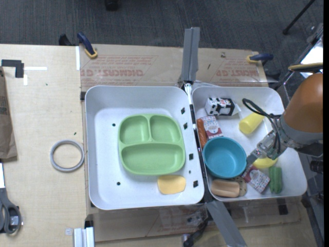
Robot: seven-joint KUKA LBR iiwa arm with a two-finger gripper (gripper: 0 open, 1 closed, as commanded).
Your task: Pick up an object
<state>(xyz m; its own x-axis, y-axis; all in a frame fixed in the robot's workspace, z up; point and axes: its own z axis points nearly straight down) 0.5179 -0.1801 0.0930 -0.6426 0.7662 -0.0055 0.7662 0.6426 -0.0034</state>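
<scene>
Grey robot arm [303,122] reaching into the right of two white plastic bins [288,189].
Its claw [257,156] hangs low beside a round blue bowl [224,157], above a yellow object [265,162]; whether it grips anything cannot be told. Left bin [97,153]: smooth green divided plate [151,144], yellow sponge-like block [171,184].

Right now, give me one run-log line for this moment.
gripper: low in right bin | beside: blue bowl, yellow object | grasp: unconfirmed | left bin: green plate
</scene>
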